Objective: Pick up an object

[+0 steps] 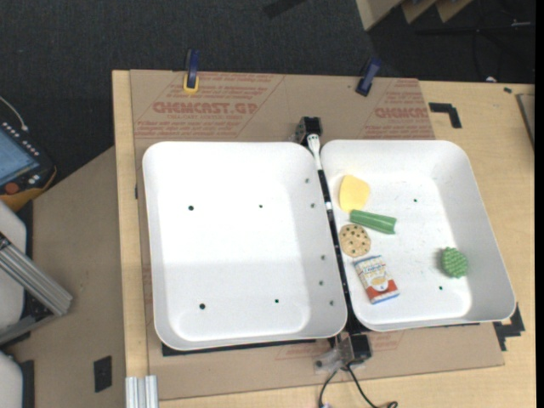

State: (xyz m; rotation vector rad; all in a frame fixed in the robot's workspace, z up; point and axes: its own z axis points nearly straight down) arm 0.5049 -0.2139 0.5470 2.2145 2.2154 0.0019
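While the claw is staying out of the picture, its state cannot be told, so the pick is sitting at its very start, with nothing gripped. All candidates are lying in the right bin (476,185), most bunched toward its left wall: a yellow piece (354,191) nearest the far edge, a green stick (373,221) just beside it, a cookie (354,240) below that, and a small carton (376,279) toward the near edge. A green ball (455,262) is sitting well apart by the right wall. The left bin (170,228) is offering nothing to take. Next, I judge, the arm is needing to choose one target and descend over it; the lone ball looks easiest.
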